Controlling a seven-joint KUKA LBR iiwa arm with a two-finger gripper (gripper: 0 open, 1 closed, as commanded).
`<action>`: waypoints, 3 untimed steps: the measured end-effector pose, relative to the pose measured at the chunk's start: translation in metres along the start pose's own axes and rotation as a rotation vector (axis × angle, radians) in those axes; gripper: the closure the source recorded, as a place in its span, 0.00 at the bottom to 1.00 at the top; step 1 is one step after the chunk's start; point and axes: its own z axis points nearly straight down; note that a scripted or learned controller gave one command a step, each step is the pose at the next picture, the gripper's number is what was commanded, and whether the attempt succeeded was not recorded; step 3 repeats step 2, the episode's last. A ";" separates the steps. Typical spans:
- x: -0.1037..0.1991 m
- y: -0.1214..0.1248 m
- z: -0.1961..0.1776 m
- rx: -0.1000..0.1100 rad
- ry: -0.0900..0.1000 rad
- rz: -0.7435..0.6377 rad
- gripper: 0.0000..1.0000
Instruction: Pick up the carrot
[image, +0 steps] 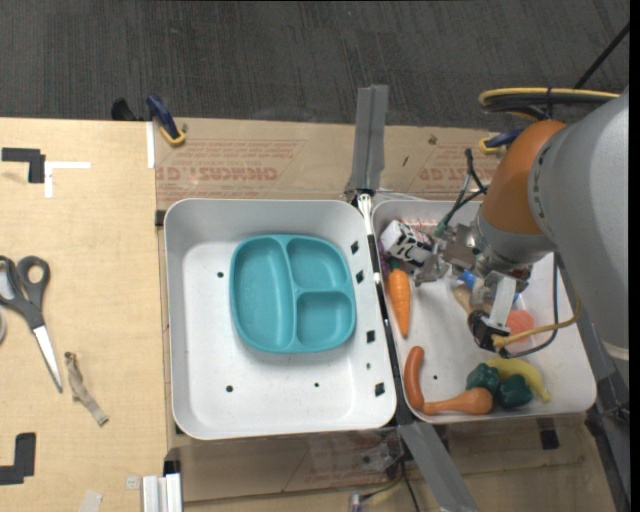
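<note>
Gripper (432, 262), metal-grey below the arm's orange band, hangs just to the right of the carrot's thick end, near it but not shown around it. Whether it is clenched or released cannot be told from this angle.

The carrot (399, 300) is a smooth orange taper lying flat in the right bin (440, 335). Its thick end points to the far side and its tip to the near side, and its length runs close along the bin's left wall. Bare white floor lies open to its right.

Just beyond its thick end sits a small black-and-white object (404, 240). Past its tip lies a curved, glossy orange-red piece (412, 372), and beyond that a pear-shaped orange squash (460, 403). Farther right of the carrot are a lumpy green item (500, 387), a yellow banana (527, 376) and a round pink-red piece (520, 322).

Left of the carrot, across the shared wall, the left bin (195, 330) holds a teal plastic plate (293, 293) with three compartments and rounded corners, with clear floor around it. Well to the carrot's left, grey-handled scissors (30, 310) lie on the pale wooden bench.
</note>
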 end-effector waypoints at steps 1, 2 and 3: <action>-0.001 0.001 -0.010 0.000 -0.004 -0.003 1.00; 0.066 -0.056 -0.125 0.010 -0.002 0.062 1.00; 0.066 -0.056 -0.125 0.010 -0.002 0.062 1.00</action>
